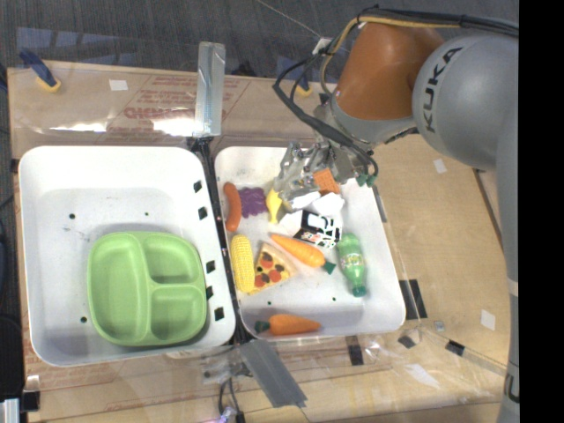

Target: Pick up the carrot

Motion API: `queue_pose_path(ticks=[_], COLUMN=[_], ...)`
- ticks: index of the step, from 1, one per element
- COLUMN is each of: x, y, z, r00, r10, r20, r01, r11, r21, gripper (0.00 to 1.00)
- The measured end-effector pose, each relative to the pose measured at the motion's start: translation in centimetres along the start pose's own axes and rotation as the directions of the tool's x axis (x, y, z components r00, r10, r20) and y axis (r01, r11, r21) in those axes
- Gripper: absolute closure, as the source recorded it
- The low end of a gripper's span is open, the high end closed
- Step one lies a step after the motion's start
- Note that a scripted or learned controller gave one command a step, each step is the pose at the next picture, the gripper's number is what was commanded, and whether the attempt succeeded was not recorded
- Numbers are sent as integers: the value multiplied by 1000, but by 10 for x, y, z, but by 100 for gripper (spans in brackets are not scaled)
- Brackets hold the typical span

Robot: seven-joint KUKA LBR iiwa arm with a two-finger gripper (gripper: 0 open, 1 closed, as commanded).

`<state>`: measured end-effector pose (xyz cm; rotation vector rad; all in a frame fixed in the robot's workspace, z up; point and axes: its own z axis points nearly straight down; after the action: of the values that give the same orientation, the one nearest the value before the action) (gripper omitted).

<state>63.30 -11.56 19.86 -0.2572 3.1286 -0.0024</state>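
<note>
Orange carrot (300,250) lies just below tool (298,176).

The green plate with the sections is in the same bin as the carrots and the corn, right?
Not quite. The green plate sits by itself in the left bin. The carrots and the corn lie in the right bin, next to it. The camera view shows the wall between the two bins, with the plate on one side and the food on the other.
</note>
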Motion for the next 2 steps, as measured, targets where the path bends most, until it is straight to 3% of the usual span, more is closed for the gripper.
queue_pose_path(ticks=[1,2], x=[109,109], y=[-16,-15], z=[-27,-26], r00=[998,998], r10=[65,63], r20=[0,-2], r01=[-65,-63], r11=[998,998], r21=[0,-1], gripper=[100,0])
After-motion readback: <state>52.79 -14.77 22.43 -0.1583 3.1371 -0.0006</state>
